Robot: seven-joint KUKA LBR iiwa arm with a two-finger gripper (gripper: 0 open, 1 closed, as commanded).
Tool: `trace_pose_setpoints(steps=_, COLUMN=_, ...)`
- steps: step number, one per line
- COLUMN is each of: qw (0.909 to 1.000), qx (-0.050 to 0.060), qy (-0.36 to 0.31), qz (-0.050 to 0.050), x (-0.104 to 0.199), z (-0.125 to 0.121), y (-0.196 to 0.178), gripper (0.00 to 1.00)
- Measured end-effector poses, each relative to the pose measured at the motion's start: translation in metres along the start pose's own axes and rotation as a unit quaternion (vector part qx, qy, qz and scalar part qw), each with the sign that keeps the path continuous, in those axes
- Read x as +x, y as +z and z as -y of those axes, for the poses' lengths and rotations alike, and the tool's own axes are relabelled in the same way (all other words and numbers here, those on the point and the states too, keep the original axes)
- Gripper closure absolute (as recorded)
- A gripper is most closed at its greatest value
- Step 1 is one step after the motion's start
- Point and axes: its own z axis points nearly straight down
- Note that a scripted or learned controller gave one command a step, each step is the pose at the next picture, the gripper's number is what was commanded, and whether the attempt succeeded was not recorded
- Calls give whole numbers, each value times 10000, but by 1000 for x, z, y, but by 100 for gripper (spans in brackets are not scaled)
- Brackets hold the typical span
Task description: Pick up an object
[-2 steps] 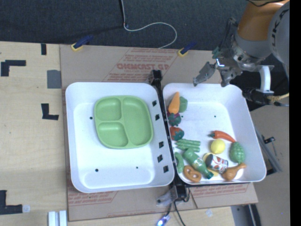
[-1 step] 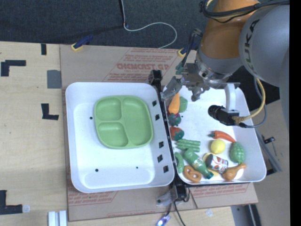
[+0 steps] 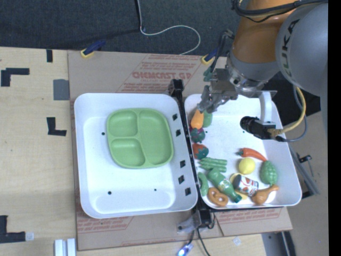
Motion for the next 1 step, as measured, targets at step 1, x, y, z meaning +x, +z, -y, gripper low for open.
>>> trace_pose_setpoints(steps=1, qw=10000, qx=-48, qy=-29, qz=-16, x=77, z=20, y=-87, gripper=100)
